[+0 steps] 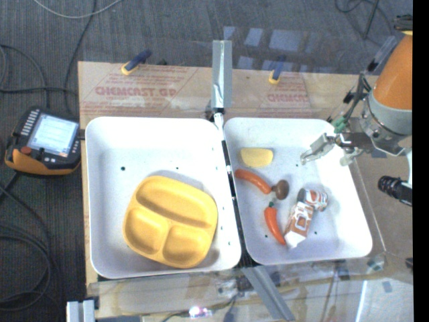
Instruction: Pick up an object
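1 yellow tray (171, 221) left bin (107, 139) — 5 objs right bin (348, 240)

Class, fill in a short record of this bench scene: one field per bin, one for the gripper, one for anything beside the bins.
left bin: yellow divided tray
right bin: yellow block, sausage, brown ball, carrot, crumpled packet
gripper: above the right bin's upper right part, holding nothing that can be seen
beside the bins: handheld controller, to the left
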Available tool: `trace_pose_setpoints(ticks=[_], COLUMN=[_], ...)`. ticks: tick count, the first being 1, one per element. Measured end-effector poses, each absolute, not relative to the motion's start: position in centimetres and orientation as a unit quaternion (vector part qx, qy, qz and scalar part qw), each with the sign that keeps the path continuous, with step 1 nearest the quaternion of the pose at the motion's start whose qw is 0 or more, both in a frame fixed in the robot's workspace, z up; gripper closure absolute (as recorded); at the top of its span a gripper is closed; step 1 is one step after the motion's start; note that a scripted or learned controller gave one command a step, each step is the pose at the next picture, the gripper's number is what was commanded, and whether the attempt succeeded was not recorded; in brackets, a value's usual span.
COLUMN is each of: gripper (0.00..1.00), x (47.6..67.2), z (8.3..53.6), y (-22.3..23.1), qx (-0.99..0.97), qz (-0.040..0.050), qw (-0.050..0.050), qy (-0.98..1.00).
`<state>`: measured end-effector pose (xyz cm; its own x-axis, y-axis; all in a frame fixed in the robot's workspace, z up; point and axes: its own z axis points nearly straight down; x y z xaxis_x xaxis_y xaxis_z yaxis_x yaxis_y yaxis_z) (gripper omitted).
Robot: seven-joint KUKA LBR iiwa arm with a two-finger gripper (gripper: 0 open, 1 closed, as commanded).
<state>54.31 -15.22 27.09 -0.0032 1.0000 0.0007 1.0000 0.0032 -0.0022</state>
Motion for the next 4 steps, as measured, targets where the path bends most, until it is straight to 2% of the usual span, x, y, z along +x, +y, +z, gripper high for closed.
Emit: trace_pose_setpoints(ticks=[1, 2, 3, 4], gripper=[0.00, 0.00, 0.00, 0.00], x=[51.2, 52.9, 54.7, 48.8], z=[12.5, 9.0, 9.1, 9.0], y=[-17.3, -20.2, -19.7, -13.5], qx=[-0.698, -0.708, -0.670, -0.678], qz=[-0.0062, -0.0045, -0.0008, -0.0027], qw=[-0.013, -0.007, -0.004, -0.005], qy=[-0.716, -0.706, -0.742, -0.735])
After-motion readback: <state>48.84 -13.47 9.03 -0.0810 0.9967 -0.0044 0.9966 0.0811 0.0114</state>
